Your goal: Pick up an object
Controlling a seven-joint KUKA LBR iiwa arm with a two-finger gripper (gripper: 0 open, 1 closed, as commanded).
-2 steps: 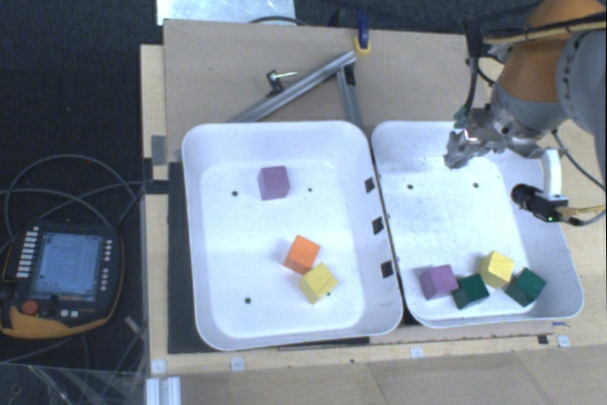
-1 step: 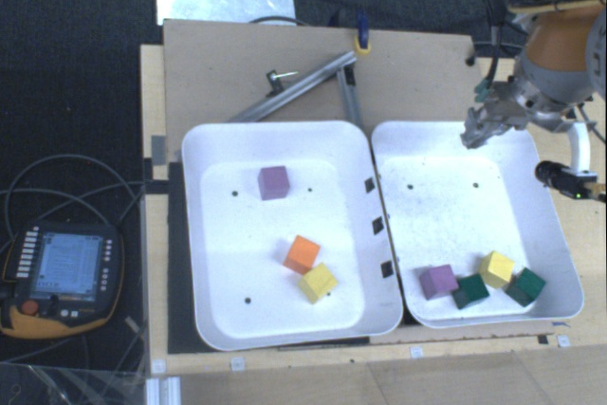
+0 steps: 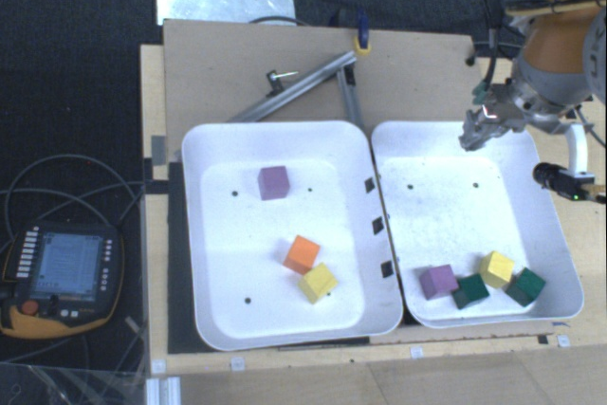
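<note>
Hovering over the upper right corner of the right bin [image 3: 550, 232], claw [image 3: 471, 140]; finger spread cannot be told, nothing seen in its grip. Right bin, lower edge: purple cube [image 3: 438, 281], two dark green cubes [image 3: 469, 291] [image 3: 525, 285], yellow cube [image 3: 496, 268], clustered. Left bin [image 3: 204, 232], smooth white plastic: purple cube [image 3: 273, 182] upper centre; orange cube [image 3: 302, 253] touching yellow cube [image 3: 319, 283], lower centre.

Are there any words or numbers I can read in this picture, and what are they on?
None can be read.
The grey handheld control pendant with an orange edge has a lit screen, but its text is too small and blurred.
The coloured cubes and the two shallow white plastic bins bear no writing that I can see.
</note>
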